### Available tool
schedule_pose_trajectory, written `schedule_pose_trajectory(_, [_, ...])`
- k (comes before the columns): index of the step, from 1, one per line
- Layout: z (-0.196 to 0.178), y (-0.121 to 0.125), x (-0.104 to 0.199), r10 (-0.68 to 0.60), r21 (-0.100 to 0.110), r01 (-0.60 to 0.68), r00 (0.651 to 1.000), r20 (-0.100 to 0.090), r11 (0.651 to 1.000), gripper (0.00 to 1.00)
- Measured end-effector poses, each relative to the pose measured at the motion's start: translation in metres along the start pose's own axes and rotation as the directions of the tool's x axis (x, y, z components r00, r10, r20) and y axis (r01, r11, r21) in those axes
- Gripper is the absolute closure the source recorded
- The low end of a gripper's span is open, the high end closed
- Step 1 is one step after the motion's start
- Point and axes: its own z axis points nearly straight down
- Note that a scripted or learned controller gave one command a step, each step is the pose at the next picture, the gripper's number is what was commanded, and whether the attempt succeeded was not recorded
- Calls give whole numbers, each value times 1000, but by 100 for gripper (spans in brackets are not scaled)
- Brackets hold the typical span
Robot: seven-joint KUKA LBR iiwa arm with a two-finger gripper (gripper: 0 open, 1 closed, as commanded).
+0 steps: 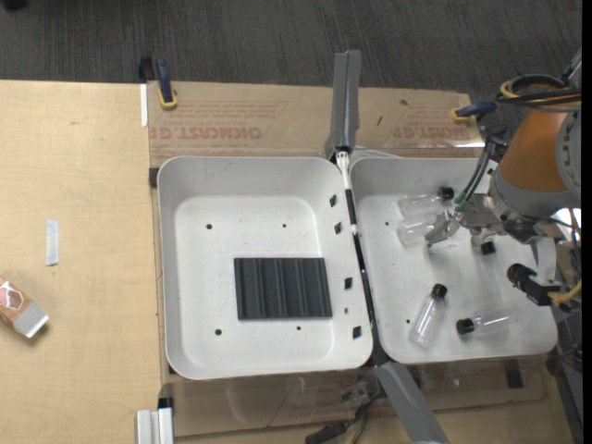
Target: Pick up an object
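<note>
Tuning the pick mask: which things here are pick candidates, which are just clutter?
Job:
- gripper, over right bin
- clear vials with black caps in that bin
- ribbed black block in left bin

Lying about:
- blue clamp
- small packet on the bench

matt white plastic bins [185, 248]; clear glossy vials [426, 316] (black caps); ribbed black mat [282, 288].

Single fixed cam, mounted above the desk [74, 174], looking down at a slant. Mid-range: both white bins fit in frame, left bin [185, 192] centre, right bin [388, 340] toward 3 o'clock, floor strip at 12. Arm [541, 155] enters from 3 o'clock.
</note>
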Motion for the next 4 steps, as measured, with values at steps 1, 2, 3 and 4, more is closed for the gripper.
schedule_pose_trajectory(1, [3,48,53,-32,4,32,999,3,999,0])
schedule_pose_trajectory(2, [-6,47,53,-34,7,34,999,4,999,100])
schedule_pose_trajectory(3, [-6,47,53,-34,7,34,999,4,999,0])
schedule_pose_trajectory(4, [9,71,36,-45,32,45,999,-3,998,0])
